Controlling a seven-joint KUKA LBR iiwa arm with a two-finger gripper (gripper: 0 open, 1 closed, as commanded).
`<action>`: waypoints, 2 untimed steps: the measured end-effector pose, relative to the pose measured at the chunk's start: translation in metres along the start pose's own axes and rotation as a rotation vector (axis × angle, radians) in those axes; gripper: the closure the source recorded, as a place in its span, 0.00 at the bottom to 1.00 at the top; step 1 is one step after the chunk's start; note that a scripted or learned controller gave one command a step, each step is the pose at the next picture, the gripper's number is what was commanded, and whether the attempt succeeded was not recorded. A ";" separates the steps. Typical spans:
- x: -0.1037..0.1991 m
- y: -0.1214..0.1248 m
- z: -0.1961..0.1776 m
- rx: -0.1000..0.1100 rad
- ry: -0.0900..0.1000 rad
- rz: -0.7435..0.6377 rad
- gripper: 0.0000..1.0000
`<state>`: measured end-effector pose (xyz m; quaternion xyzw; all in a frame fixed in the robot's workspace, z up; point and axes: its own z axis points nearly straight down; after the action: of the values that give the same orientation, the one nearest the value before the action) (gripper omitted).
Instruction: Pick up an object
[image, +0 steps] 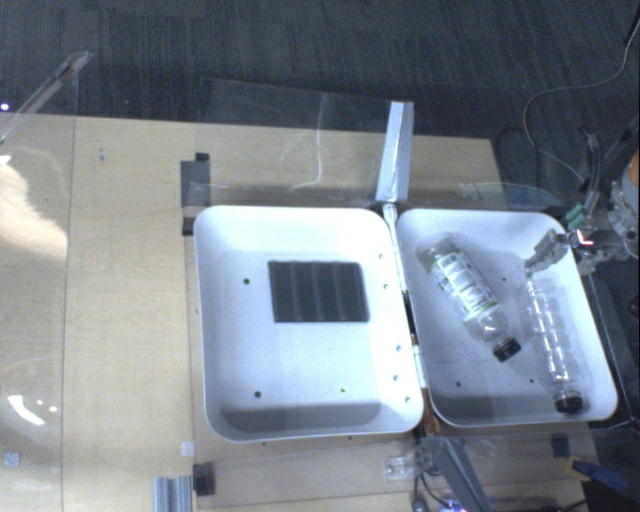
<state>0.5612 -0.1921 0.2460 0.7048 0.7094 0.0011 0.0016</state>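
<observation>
Gripper (552, 250) at approx 3 o'clock of frame, over upper-right corner of right bin (440, 395); finger state: cannot tell, too small/blurred. Nothing seen between fingers. Right bin holds 2 clear plastic bottles: bottle A (466, 291) lying diagonal near bin centre, dark cap toward 5 o'clock; bottle B (552, 340) along right wall, cap toward 6 o'clock. Left bin (225, 300) shows dark ribbed rectangle (318, 292) at centre.

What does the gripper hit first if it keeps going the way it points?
Probably the right bottle: the gripper sits above its upper end, angled down-left into the right bin. Depth is unclear.
</observation>
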 end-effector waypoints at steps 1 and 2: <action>0.053 -0.012 0.130 0.001 0.001 0.007 0.00; 0.036 -0.033 0.154 -0.014 -0.001 -0.107 0.00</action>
<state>0.5290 -0.1559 0.0916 0.6658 0.7461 0.0058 0.0071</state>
